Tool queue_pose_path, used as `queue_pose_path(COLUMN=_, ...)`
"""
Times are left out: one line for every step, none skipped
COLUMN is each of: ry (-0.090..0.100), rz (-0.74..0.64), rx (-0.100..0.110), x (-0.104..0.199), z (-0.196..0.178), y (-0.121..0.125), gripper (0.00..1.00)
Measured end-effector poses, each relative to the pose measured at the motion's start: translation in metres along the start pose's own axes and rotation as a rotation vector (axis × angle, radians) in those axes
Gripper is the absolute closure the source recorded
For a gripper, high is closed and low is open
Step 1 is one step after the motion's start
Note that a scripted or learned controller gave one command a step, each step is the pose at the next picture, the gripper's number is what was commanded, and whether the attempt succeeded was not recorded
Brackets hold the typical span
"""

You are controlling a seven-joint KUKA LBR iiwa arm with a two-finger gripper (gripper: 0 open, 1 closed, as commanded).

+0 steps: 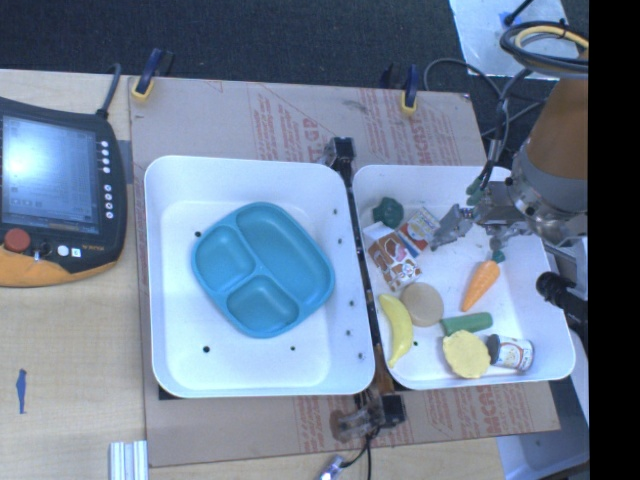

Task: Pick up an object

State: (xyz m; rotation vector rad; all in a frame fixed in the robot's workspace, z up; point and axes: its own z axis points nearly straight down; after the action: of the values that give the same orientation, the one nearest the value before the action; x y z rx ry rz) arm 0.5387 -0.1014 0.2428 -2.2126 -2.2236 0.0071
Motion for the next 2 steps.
queue_pose_path(ry=-0.003, rz=0.001, rx=-0.001, x=-0.072, z=0.03, y=0.033, gripper=0.0)
queue_pose_path(ry=-0.001, rz=0.0, rx=0.0, x=-0.111, z=0.152, y=0.024, gripper=0.0)
